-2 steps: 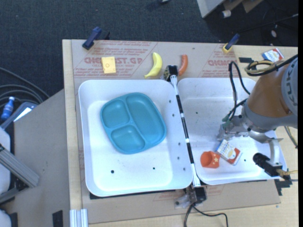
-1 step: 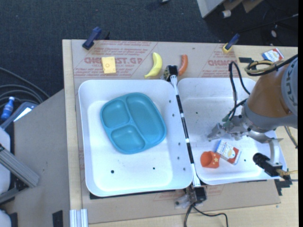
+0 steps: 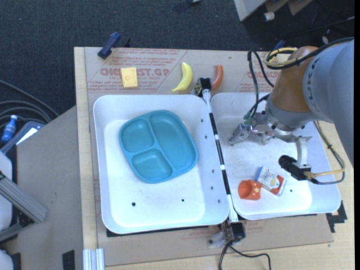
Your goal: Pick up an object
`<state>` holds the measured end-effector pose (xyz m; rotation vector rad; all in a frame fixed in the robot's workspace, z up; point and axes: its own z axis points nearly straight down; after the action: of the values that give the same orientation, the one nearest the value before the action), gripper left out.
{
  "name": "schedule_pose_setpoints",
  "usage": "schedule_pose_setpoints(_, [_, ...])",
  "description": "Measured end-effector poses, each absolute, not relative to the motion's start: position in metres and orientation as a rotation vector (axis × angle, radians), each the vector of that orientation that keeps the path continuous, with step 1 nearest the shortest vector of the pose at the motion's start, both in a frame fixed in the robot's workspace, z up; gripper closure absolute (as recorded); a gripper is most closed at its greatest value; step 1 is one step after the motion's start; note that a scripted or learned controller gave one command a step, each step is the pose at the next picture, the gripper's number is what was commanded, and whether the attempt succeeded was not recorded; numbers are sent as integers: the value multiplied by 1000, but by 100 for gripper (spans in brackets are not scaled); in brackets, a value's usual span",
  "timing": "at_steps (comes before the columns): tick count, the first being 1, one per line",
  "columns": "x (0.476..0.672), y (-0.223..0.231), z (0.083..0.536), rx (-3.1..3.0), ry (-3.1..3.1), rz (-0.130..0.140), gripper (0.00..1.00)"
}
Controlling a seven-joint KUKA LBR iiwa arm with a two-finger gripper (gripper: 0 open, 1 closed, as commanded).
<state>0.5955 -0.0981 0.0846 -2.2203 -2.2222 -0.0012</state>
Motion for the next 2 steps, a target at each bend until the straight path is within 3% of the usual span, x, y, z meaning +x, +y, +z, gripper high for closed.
schedule_pose_setpoints(1, [596, -98, 95, -2221, -2224, -3, 100])
schedule_pose_setpoints(2, [596, -98, 94, -2221, -2223, -2, 0])
